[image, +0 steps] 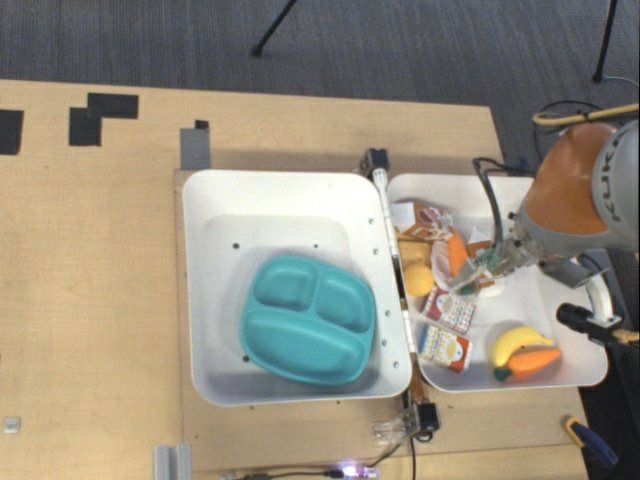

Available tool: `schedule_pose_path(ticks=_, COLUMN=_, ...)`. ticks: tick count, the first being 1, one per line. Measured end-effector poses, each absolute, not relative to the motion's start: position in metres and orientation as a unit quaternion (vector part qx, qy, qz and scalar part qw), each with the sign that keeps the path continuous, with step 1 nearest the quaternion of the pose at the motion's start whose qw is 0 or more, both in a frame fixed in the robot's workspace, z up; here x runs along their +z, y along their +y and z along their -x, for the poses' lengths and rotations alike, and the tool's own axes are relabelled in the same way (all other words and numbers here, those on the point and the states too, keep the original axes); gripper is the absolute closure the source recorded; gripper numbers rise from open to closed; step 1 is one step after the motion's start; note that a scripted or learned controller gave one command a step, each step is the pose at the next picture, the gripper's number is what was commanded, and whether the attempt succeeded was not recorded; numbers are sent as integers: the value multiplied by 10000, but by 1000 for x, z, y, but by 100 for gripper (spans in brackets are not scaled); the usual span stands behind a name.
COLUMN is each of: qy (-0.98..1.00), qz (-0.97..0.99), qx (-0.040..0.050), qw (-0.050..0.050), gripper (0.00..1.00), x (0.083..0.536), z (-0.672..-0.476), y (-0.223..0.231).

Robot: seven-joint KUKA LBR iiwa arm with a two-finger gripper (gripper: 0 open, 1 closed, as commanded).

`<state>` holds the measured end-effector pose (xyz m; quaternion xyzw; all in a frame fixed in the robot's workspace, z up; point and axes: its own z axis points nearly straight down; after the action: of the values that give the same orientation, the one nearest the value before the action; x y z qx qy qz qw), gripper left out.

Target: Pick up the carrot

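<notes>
tapered orange carrot (532,362), curved yellow banana (518,343)

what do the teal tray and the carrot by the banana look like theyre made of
Tray: likely moulded plastic, with an even teal colour, rounded compartments and a soft sheen. Carrot: probably toy plastic or rubber, uniformly orange and smooth; too small to tell which.
</notes>
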<state>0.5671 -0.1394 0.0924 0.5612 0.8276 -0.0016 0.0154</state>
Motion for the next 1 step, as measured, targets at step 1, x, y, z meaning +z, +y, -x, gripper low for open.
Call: schedule_pose_path(ticks=1, qy=7827, qz=-6224, qx=12, qw=18, gripper=100, x=186, z=-653, y=-55)
